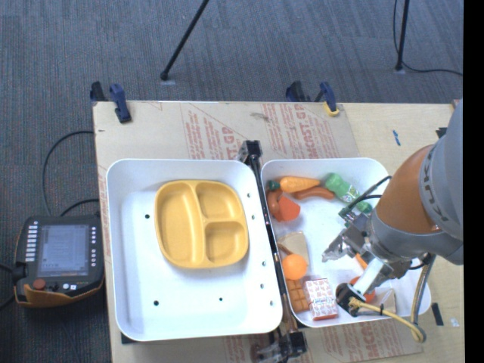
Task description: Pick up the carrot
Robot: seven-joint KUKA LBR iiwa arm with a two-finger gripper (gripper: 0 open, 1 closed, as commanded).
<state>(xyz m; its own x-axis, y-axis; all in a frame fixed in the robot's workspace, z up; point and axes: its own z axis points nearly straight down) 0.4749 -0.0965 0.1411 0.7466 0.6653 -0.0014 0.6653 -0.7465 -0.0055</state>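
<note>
So the carrot (pixel 299 183) is lying near the far rim of the right bin (pixel 302 166), while the jaws (pixel 344 249) hover well apart from it mid-bin; can't tell if they're spread.

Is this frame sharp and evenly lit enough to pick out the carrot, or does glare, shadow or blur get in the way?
Camera view: lighting is soft and even, with no harsh glare on the white bins; the carrot reads clearly at the top of the right bin; the yellow tray casts only a faint shadow; the arm looks slightly soft and covers part of the right bin; the gripper is too cluttered to read.
</note>
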